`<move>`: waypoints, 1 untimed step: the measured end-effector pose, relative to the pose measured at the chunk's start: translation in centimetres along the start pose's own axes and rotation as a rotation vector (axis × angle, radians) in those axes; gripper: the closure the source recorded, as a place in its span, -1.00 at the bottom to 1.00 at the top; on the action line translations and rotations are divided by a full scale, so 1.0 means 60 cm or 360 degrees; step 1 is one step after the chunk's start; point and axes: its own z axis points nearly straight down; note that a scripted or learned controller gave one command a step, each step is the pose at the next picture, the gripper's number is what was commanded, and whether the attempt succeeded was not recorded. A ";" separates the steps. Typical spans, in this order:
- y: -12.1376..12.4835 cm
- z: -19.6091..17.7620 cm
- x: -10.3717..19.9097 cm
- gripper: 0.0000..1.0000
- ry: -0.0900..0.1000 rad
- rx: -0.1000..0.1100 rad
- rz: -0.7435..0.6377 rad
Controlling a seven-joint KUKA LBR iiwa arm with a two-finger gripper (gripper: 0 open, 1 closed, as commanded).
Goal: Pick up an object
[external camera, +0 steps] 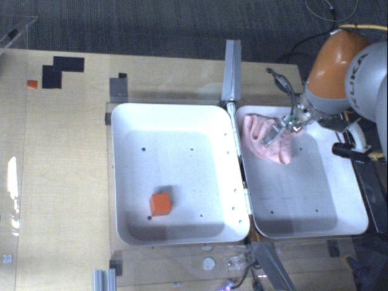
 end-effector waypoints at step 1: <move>-0.031 0.043 -0.027 -1.00 -0.0004 -0.0014 0.0606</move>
